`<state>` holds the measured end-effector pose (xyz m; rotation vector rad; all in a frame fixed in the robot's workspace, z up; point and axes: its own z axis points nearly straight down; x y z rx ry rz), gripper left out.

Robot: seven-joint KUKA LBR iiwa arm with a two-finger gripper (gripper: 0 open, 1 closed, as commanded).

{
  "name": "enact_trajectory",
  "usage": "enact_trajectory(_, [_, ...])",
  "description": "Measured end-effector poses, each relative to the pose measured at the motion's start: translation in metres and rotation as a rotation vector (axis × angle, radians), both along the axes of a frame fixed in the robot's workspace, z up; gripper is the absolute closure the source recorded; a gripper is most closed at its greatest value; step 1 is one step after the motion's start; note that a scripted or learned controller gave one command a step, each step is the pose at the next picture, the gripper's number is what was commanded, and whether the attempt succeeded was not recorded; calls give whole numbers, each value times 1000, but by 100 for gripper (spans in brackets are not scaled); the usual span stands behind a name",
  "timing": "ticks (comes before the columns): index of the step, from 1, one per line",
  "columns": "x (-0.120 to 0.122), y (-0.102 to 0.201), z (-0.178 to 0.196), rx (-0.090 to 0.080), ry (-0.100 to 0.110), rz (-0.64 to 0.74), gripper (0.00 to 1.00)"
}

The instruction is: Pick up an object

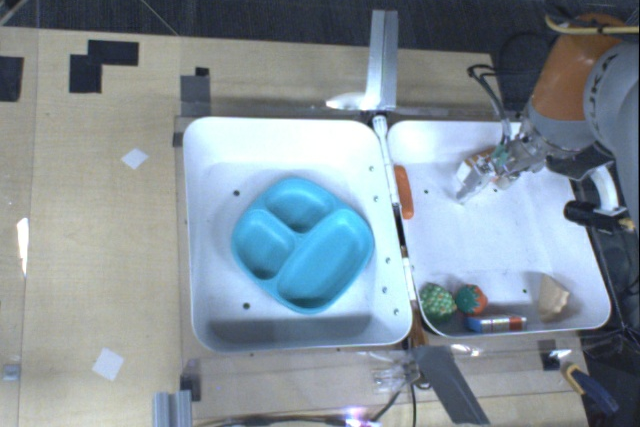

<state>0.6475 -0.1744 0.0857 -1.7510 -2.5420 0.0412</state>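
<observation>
Objects for the pick sit in the right bin (560,245), camera view: an orange carrot-like piece (403,192) lies lengthwise against the bin's left wall, next to the divider between bins. Along the near edge, left to right: a green knobbly ball (436,299), touching it an orange-red and green round item (470,299), just in front of those a marker-like stick (495,322) with red and blue sections lying flat, and near the right corner a tan wedge-shaped piece (553,296), apart from the others. Gripper (478,174) is over the far part of the right bin, angled down-left toward the bin floor, well apart from the near-edge cluster and clear of the carrot-like piece. Jaw state: can't tell, the tip is small and blurred; nothing readable between them. Arm (585,105) comes in from the right, orange band above the wrist, grey body past the bin's far-right corner. Left bin (215,165) holds a blue three-compartment tray (302,242), roughly centred, rotated at a slant. Bench (90,245) is light wood with black markers at the far left.
</observation>
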Motion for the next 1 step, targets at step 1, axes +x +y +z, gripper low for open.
enact_trajectory(1, [-5, -9, 90, -13, -69, -71, 0])
